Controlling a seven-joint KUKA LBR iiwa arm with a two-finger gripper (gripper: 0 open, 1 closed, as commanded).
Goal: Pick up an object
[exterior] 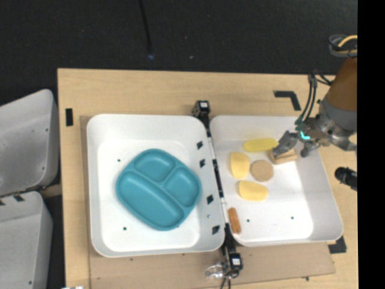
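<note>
On the wooden counter [150, 92] two shallow white bins sit side by side, touching along their inner edges. The left bin [102, 221] holds a teal divided plate [158, 188], lying flat and turned at an angle near the bin's middle. The right bin [301, 221] holds several small food-like pieces: a yellow oblong piece [260, 144] toward the far side, a pale yellow chunk [239, 165] just below and left of it, a round tan disc [261, 171] touching that chunk's right side, another yellow piece [252, 190] just beneath the disc, and a small orange-brown stick [234, 220] lying against the bin's left wall near the front. The arm reaches in from the right, its orange band visible above the grey wrist, and the gripper [289, 144] is down in the right bin's far right part, just beside the yellow oblong piece. A small tan block [284, 156] lies right at the fingertips; whether the fingers are closed on it or merely over it I cannot tell
</note>
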